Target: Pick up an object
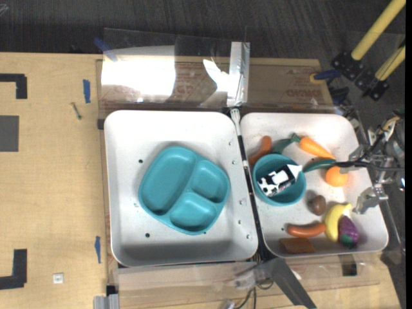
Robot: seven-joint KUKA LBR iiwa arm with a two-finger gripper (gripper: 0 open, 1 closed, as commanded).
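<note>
The gripper (375, 184) hangs at the right bin's (290, 122) right rim, beside the orange ball (335, 176); whether its fingers are parted or closed, I cannot tell.

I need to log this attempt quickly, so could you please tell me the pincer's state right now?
Pincer: at the right bin's right edge; open or closed cannot be told.

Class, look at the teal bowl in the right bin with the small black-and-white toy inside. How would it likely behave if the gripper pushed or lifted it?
The teal bowl looks like rigid moulded plastic, so probably stiff and light. Pushed, it would likely slide across the smooth right bin. Tilted, the loose black-and-white toy could tumble out.
</note>
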